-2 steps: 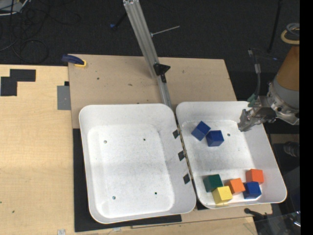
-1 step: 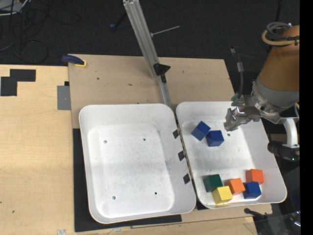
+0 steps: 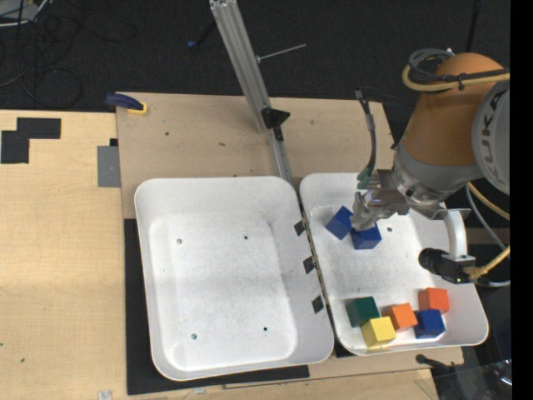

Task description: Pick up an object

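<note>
Right now your gripper (image 3: 366, 220) is down in the right bin (image 3: 475, 323), fingers straddling the dark blue cube (image 3: 367, 238) directly beneath them though I can't tell if they're pinching it, while the lighter blue cube (image 3: 339, 222) sits just beside them, away from the arm.

Both bins, the left bin (image 3: 221, 273) and the right bin (image 3: 400, 265), look like matt white plastic with a fine dark speckle. The bench (image 3: 58, 248) is pale wood-grain board (smooth, no shine). The slanted rail (image 3: 241, 52) is ribbed bare metal. The arm's orange band (image 3: 454, 111) has a soft plastic gloss
</note>
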`<action>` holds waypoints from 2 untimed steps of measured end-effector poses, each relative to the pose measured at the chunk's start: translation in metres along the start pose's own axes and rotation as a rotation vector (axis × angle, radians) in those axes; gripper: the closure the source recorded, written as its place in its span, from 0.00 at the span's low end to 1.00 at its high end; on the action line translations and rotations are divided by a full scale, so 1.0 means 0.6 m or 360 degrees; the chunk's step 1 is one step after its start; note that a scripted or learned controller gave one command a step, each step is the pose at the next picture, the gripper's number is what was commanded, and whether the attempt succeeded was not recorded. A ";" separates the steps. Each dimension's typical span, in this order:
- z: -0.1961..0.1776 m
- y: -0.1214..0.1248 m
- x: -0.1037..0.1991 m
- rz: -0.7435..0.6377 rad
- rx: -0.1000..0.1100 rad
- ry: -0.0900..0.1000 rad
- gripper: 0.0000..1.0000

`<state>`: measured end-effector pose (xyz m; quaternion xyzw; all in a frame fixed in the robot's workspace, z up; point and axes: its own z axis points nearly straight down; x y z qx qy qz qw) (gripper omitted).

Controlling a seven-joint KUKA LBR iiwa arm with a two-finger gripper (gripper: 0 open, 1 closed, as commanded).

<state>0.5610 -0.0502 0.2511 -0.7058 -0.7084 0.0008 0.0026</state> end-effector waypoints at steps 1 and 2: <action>0.005 -0.019 0.087 0.0000 0.0000 -0.0001 1.00; 0.028 -0.011 0.183 -0.0001 0.0004 -0.0001 1.00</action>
